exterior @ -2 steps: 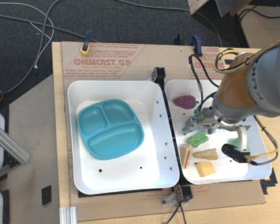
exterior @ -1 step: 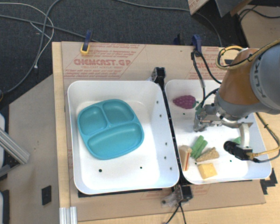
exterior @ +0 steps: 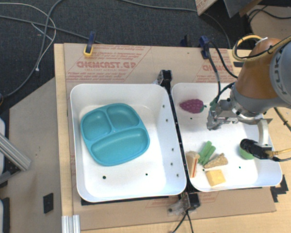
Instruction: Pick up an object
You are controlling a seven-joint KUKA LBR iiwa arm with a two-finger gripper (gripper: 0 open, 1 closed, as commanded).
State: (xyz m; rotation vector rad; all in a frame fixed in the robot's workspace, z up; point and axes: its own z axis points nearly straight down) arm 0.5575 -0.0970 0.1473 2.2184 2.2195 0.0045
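Brown board (exterior: 63, 130) over dark carpet carries two white bins side by side. Count for the bin (exterior: 82, 178) left of my pincer (exterior: 212, 123): one teal plate (exterior: 116, 132) with three compartments, lying flat, well apart from the pincer. Count for the bin (exterior: 247, 177) beneath the pincer: one purple grape bunch (exterior: 191, 105), near and up-left of the pincer; one pair of green pieces (exterior: 206, 151) below it; one pale wedge (exterior: 191, 163) with a red stripe, below-left; one tan piece (exterior: 217, 160) touching the green pair; one yellow block (exterior: 215, 177) just beyond the tan piece; one further green item (exterior: 243, 154) down-right, partly hidden. My arm (exterior: 262, 81) enters from the right, with its orange band above the wrist, and the pincer points down over bare bin floor between the grape bunch and the green pair. Nothing is seen in its grasp, and I cannot tell whether it is released or clenched.
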